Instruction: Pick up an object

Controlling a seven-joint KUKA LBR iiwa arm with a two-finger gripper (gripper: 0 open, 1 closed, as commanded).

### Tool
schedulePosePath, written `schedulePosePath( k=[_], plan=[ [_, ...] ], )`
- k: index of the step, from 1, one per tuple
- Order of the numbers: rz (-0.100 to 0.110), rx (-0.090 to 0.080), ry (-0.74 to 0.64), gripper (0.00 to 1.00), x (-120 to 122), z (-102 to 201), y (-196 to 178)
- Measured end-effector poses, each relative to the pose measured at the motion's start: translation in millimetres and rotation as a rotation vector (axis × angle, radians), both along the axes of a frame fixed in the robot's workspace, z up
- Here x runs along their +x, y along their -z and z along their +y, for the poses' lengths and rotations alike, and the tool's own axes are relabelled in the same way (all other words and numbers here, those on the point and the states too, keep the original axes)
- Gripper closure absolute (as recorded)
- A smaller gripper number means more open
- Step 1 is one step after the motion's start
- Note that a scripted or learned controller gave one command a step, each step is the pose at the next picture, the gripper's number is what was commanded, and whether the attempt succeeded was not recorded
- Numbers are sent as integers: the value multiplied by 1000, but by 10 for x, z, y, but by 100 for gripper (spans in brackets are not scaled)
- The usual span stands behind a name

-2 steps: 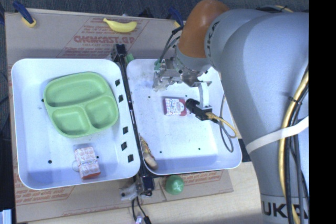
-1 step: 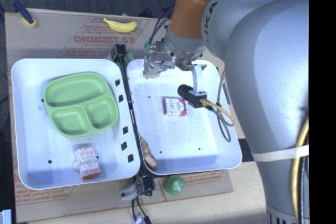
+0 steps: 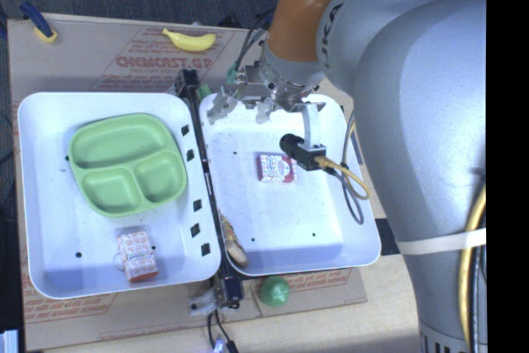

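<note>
Hovering over the right bin [image 3: 331, 248], the gripper [image 3: 241, 103] is spreading its fingers empty, well above the small carton [image 3: 275, 168].

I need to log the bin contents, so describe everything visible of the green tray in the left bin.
The green tray is pale green, looks like smooth plastic, rounded in outline, with three compartments: one long at the far side, two smaller at the near side. All three look bare. It lies flat and upright on the floor of the left bin, toward its far half, apart from the small carton nearer the camera.
</note>
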State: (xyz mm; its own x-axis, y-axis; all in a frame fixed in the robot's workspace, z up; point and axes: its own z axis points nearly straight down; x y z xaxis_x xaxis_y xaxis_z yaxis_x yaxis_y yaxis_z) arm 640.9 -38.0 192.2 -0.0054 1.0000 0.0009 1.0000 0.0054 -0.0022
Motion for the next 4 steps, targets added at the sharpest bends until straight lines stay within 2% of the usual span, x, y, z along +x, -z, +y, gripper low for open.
schedulePosePath(
  k=[1,2,3,4],
  plan=[
    [3,-1,-4,0,-191,880,8],
    [-2,-3,-2,0,-288,1423,909],
    [-4,-2,-2,0,-543,1784,996],
    [-2,7,-3,0,158,1398,991]
  ],
)
